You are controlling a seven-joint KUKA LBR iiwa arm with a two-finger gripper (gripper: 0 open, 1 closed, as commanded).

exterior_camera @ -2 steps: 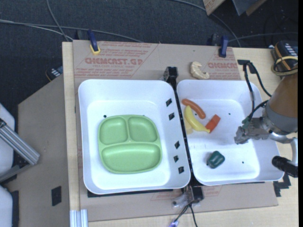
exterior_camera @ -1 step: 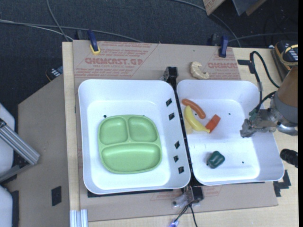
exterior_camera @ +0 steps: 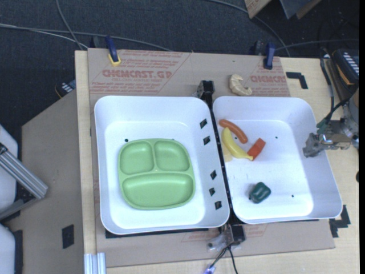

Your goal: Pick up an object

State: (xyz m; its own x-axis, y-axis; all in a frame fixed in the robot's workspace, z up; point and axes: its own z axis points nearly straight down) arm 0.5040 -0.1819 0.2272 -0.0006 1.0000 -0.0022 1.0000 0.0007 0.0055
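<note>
Banana, sausage, carrot and green pepper lie untouched in your right bin; nothing is picked yet. The gripper hangs at its right edge, grip state unreadable.

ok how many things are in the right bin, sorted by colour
orange: 2, a long hot-dog-shaped toy and a small carrot-like piece
yellow: 1, a plastic banana
dark green: 1, a rounded pepper-like toy
total: 4
</note>
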